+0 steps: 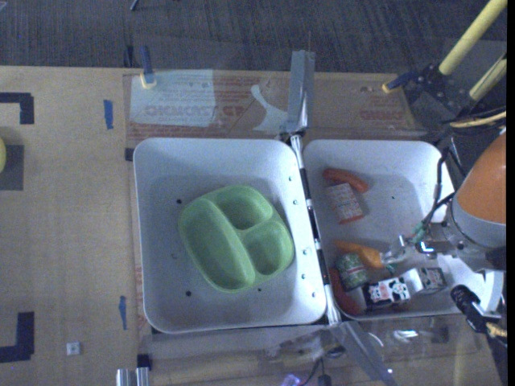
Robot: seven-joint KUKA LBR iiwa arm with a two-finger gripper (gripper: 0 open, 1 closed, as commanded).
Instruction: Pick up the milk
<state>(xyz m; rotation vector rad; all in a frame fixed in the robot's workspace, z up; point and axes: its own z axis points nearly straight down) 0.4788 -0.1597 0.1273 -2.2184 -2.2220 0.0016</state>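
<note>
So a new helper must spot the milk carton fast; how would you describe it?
Look in the right white bin, at its near edge. The milk is the small carton lying there with black-and-white cow patches, unlike the orange carrot and green can beside it.

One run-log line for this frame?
arm: over right bin | gripper: above carrot | milk: lying in bin, not held

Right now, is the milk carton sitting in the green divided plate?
No. The milk carton lies near the front of the right bin, while the green divided plate sits in the left bin.
</note>
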